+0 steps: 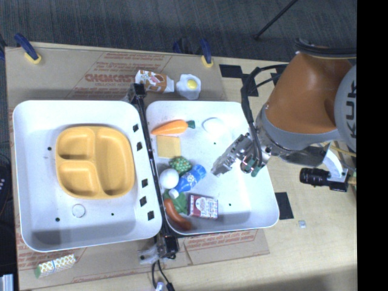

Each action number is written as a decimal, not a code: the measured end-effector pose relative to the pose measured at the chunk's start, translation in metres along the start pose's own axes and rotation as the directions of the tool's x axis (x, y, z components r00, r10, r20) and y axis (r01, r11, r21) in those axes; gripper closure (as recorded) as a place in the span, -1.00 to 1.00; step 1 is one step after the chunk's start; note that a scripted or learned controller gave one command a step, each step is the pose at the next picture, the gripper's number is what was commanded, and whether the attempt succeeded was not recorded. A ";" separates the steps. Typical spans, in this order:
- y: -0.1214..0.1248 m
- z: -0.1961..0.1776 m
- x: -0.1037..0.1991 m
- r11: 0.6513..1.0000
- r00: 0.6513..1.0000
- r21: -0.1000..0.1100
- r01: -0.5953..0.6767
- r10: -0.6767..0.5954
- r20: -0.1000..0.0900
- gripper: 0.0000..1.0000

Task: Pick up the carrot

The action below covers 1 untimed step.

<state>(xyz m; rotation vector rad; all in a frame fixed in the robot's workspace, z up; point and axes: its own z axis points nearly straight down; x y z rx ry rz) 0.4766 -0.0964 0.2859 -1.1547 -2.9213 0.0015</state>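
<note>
Gripper [223, 165] hangs over the right bin [262, 206], its grasp state cannot be told, nothing seen between its tips. Carrot [170, 127] lies at the bin's far left, just beyond a yellow cheese slice [168, 146], well apart from the gripper.

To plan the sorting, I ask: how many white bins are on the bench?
2. The left bin holds a yellow divided plate; the right bin holds the carrot and other toy foods.
</note>
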 end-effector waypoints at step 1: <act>0.020 0.063 0.019 0.945 0.945 0.000 0.327 -0.327 -0.003 1.00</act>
